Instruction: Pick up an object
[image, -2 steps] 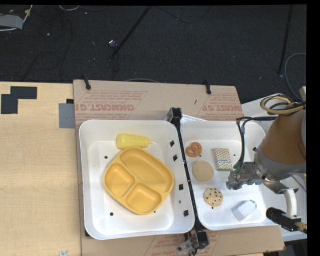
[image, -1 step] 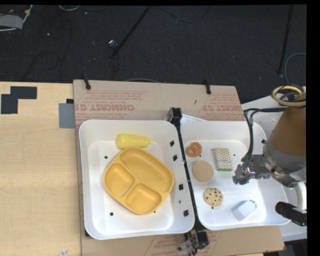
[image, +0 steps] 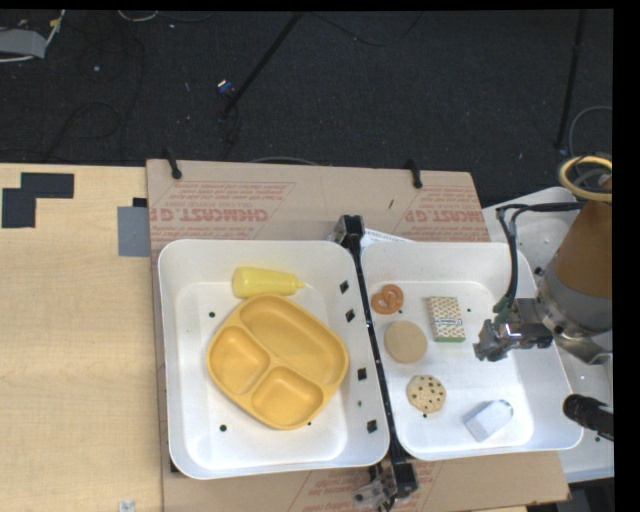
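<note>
The right bin (image: 450, 262) holds a brown pretzel (image: 387, 298), a small green-and-white box (image: 445, 318), a plain tan round disc (image: 405, 341), a chocolate-chip cookie (image: 426, 394) and a pale grey block (image: 488, 419). My gripper (image: 492, 343) hangs over the right part of this bin, to the right of the small box and above the grey block. Nothing shows between its fingers. The arm's grey body and orange band (image: 585, 250) come in from the right edge.
The left bin (image: 175, 350) holds a yellow divided tray (image: 277, 360) and a yellow bottle-like object (image: 265, 282) lying behind it. A black divider (image: 368, 350) runs between the bins. Cardboard lies under both bins; a wooden bench top spreads to the left.
</note>
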